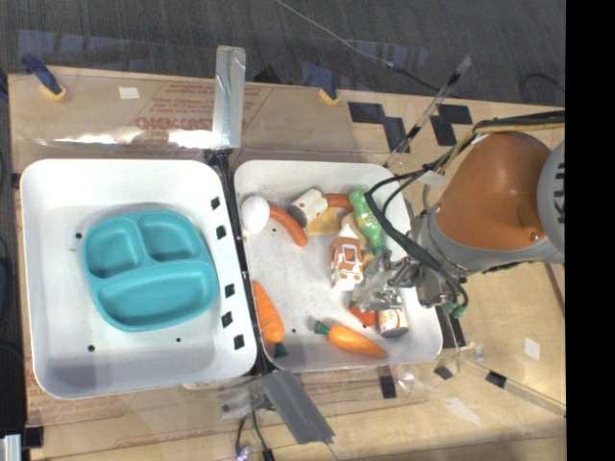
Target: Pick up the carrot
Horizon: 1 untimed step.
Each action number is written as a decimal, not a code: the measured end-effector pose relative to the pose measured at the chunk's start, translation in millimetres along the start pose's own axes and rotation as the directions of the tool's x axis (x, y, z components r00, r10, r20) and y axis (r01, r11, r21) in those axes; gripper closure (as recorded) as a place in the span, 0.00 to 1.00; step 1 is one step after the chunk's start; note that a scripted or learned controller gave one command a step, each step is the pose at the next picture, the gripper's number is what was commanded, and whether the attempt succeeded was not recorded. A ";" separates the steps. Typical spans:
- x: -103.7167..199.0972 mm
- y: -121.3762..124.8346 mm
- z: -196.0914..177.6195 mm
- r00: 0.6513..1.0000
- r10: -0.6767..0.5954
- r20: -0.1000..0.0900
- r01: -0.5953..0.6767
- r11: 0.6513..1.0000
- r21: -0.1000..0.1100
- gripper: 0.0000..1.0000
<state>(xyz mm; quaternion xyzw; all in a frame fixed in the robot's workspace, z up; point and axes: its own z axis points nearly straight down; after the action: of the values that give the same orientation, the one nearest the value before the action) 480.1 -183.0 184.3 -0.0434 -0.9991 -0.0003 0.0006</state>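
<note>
Overhead view of the counter. The orange plastic carrot with a green stalk (353, 339) lies near the front wall of the right-hand shallow white bin (317, 175), just beside a small red-and-white can (391, 323). The metal two-finger claw (382, 286) hangs above the clutter just behind the carrot; whether it is released or clenched cannot be told. A sound grasp probably straddles the carrot's mid-body, across its long axis, clear of the can.
</note>
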 end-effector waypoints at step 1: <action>-41.0 -8.7 -11.8 1.000 0.016 0.004 -0.016 1.000 0.001 1.00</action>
<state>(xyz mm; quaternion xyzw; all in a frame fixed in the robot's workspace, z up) 520.2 -195.3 196.0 -0.0514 -0.9987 0.0006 -0.0015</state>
